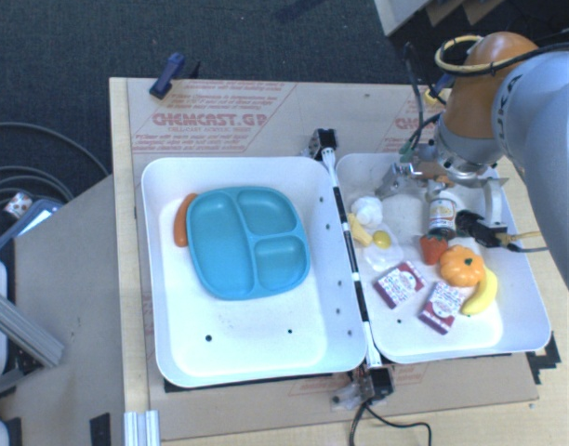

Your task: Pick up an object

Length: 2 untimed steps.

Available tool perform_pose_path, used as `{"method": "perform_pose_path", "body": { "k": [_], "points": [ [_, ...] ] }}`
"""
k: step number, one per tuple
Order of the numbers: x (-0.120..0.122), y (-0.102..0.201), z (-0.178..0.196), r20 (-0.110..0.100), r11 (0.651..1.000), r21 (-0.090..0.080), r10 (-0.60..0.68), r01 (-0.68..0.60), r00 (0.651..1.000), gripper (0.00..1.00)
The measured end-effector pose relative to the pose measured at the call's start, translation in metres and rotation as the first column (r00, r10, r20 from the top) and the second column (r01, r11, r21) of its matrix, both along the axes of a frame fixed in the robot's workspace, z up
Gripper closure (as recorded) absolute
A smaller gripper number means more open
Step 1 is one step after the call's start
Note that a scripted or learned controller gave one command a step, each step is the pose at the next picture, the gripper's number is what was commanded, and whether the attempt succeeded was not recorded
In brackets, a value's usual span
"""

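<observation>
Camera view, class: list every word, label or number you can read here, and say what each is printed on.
"CHEMCAST GP", in red, on the brown protective sheet of the bench behind the left bin.
Smaller red lines around it and the repeat at the sheet's right: too blurred to read.
Label on the small bottle: too small.
Print on the two maroon packets: unreadable.

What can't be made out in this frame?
- Gripper: in the camera view the wrist covers it from above, so its state is unreadable.
- Small bottle: top hidden under the wrist; label too small to read.
- Orange item: mostly hidden behind the blue tray in the left bin.
- Two maroon packets: print too small.
</observation>
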State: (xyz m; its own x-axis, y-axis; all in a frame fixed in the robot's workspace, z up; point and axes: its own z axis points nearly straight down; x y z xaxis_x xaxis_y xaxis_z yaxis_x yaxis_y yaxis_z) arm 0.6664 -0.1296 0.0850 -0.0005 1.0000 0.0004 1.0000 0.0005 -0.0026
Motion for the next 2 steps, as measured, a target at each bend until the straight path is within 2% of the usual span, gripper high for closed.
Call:
{"method": "perform_pose_path", "body": {
  "k": [2],
  "points": [
    [-0.0001, 0.0008, 0.0, 0.0, 1.0, 0.0, -0.001, 0.001, 1.0, 0.0]
  ]
}}
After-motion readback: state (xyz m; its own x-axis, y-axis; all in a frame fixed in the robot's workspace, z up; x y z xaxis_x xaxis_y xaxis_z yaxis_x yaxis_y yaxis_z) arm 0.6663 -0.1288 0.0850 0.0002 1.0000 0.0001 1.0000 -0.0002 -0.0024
